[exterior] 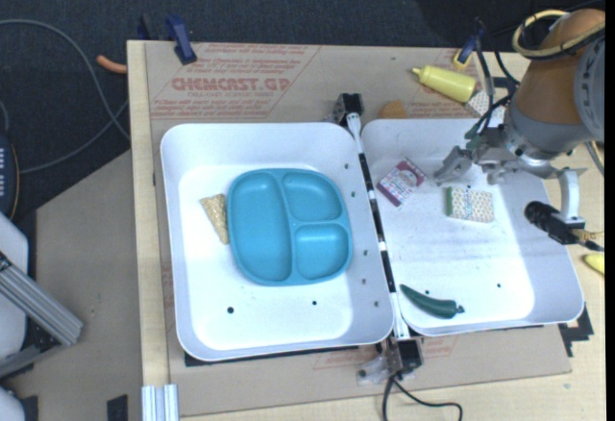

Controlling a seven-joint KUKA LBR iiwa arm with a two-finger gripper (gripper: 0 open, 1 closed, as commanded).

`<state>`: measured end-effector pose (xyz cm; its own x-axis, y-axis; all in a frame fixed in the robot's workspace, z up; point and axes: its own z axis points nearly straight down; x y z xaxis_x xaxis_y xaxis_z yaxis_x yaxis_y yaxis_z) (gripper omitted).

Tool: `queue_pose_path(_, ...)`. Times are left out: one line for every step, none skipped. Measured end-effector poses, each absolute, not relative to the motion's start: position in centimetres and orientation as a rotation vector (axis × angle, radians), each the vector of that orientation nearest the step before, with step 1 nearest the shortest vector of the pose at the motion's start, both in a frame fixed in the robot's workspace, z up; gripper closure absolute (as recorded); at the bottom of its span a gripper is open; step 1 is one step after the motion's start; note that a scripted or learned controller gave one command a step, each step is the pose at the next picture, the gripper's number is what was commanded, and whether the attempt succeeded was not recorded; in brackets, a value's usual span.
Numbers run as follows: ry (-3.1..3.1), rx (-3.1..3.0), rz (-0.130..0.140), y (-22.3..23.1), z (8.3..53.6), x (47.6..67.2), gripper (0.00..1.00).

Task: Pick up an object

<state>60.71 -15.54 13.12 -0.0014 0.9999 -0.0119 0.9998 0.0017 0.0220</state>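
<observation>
In the right bin [500,299] lie three small things: a pink and white packet [401,182] near the left wall, a pale patterned square pad [470,205] in the middle, and a dark green pod-shaped thing [431,302] near the front. My gripper [472,170] hangs over the bin's back part, just behind the patterned pad. Its fingers are spread open, with nothing between them.
The left bin [192,313] holds a blue divided plate [288,224] and a tan cracker-like piece [215,212] beside it. Behind the right bin, on the board, lie a yellow bottle [446,81] and a small orange thing [391,109].
</observation>
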Motion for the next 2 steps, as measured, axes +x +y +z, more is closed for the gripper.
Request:
queue_pose_path(2.222,2.223,-0.002,-16.2,12.0,59.3,0.0)
queue_pose_path(2.218,2.217,0.002,-16.1,8.9,60.6,0.0)
